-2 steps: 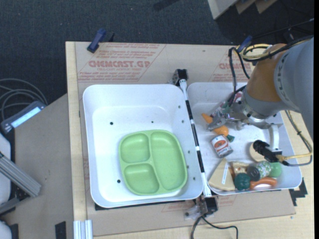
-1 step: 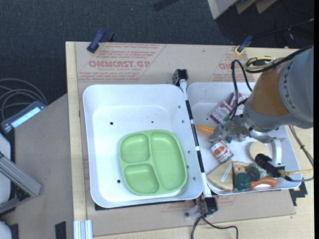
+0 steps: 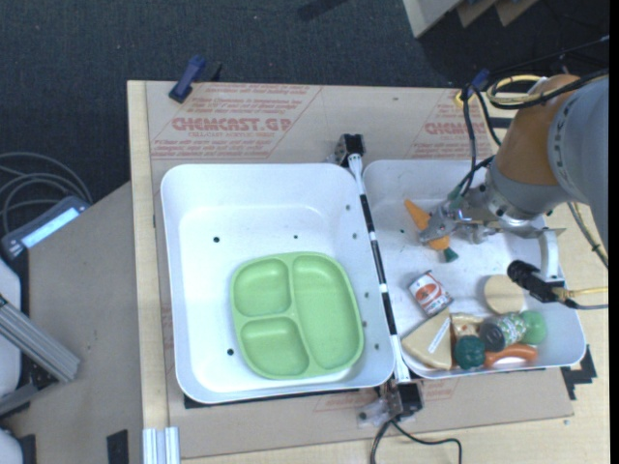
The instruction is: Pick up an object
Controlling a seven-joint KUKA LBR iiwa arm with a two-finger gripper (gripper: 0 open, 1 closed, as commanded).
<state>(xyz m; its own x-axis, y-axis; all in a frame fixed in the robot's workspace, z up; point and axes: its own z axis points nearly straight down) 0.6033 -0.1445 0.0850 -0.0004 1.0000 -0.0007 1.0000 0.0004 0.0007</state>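
Gripper (image 3: pixel 443 232) of mine, low over the far-left part of the right-hand shallow white bin (image 3: pixel 571 351), its metal fingers down among two small orange pieces (image 3: pixel 418 213); whether those fingers are spread or closed, or have hold of anything, I cannot tell from this angle. One orange piece lies just beyond the fingertips toward the bin's far wall, the other touching or just beneath them. My grey arm with its orange band (image 3: pixel 527 148) reaches in from the right. Nearer the front of the same bin, a small red-and-white labelled can (image 3: pixel 428 293) lies on its side, apart from the gripper. Along the front wall sit a tan wedge (image 3: pixel 427 341), a pale rounded lump (image 3: pixel 501 296), and a cluster of green, dark and orange-red toy pieces (image 3: pixel 503 341). Left-hand white bin (image 3: pixel 193 201) holds a light green three-compartment plastic plate (image 3: pixel 295 314), well apart from my gripper.
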